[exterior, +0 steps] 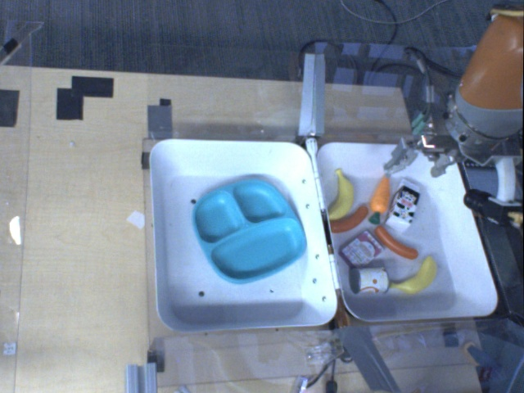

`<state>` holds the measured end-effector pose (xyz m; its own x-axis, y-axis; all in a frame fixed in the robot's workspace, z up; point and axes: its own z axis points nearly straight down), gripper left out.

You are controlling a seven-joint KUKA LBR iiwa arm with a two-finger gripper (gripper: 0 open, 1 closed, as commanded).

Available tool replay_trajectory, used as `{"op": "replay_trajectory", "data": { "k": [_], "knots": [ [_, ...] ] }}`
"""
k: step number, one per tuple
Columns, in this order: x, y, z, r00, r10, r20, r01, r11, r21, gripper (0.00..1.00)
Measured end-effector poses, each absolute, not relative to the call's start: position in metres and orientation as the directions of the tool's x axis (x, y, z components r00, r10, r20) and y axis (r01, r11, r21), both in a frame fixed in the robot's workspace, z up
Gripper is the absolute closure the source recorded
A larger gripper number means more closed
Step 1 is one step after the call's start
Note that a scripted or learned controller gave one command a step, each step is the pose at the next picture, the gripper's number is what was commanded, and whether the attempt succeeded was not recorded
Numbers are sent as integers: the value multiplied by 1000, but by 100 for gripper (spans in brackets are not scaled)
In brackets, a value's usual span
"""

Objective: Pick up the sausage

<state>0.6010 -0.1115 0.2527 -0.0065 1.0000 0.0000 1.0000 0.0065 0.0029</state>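
Two reddish sausages lie in the right bin (475,244). One sausage (350,218) curves beside a yellow banana (344,193) near the bin's left wall. The other sausage (396,243) lies toward the middle. My gripper (416,164) hangs over the far part of this bin, above and right of an orange carrot (380,195). Its fingers are spread open with nothing between them, and they stand apart from both sausages.
The right bin also holds a black-and-white carton (405,204), a purple packet (361,249), a small white cup (370,280) and a second banana (415,277). A blue divided plate (248,228) lies in the left bin (176,219).
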Motion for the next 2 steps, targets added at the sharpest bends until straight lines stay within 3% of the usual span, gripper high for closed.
{"op": "replay_trajectory", "data": {
  "k": [1,2],
  "knots": [
    [566,-152,124,-287,958,-1,958,287,3,0],
    [536,-157,90,-336,942,-6,942,336,12,0]
  ]
}}
